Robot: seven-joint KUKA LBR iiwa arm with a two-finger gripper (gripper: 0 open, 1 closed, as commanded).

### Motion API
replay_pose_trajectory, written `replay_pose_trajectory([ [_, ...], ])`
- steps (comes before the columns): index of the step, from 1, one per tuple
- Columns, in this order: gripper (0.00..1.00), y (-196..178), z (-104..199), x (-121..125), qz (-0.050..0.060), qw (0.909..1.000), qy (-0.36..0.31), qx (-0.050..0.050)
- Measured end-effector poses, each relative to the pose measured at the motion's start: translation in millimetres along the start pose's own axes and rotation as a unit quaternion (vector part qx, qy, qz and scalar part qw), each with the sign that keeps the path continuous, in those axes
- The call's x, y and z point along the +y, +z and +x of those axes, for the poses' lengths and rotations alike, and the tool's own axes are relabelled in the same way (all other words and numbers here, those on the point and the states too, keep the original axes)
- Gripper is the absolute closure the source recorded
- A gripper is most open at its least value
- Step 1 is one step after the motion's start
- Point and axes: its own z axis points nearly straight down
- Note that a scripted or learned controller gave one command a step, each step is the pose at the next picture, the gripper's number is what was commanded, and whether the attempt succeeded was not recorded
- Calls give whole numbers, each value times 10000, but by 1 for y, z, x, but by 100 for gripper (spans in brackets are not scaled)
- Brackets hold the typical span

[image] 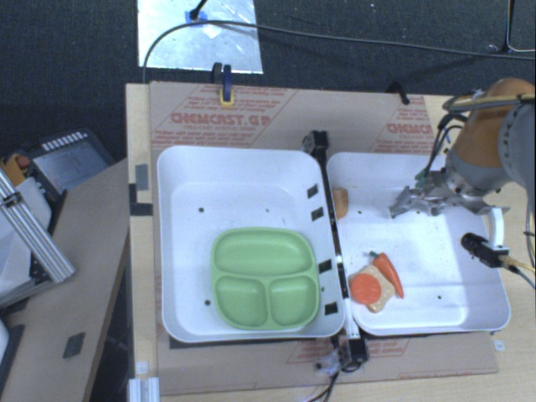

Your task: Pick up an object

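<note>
- Lying in the right bin [435,308], near its front left corner, are a small orange carrot-shaped toy [388,274], a round red-orange piece [364,287] and a pale tan piece [381,297], all three touching one another in a little cluster.
- Sitting against the left wall of the same bin, farther back, is a small tan-brown object [340,201], well apart from the cluster.
- Hanging over the back half of the right bin is the end effector [404,205], reaching in from the right and pointing left; it is away from the cluster and from the tan-brown object, with nothing seen between its fingers.
- Whether those fingers are spread or pressed together is something I cannot tell, as they are showing small and grey against the white.
- Rising behind it is the grey arm with its orange band [484,132].
- Resting in the left bin [201,174], toward the front, is a green divided tray [265,276] with three compartments.
- Carrying both bins is the bench [251,115], covered by a printed brown board.
</note>
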Motion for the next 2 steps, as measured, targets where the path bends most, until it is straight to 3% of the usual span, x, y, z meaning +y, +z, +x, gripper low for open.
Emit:
replay_pose_trajectory([
  [1, 100, -12, 0, 1, -17, 10000, -8, -5],
  [2, 100, -61, -7, -3, -20, 10000, 18, -5],
])
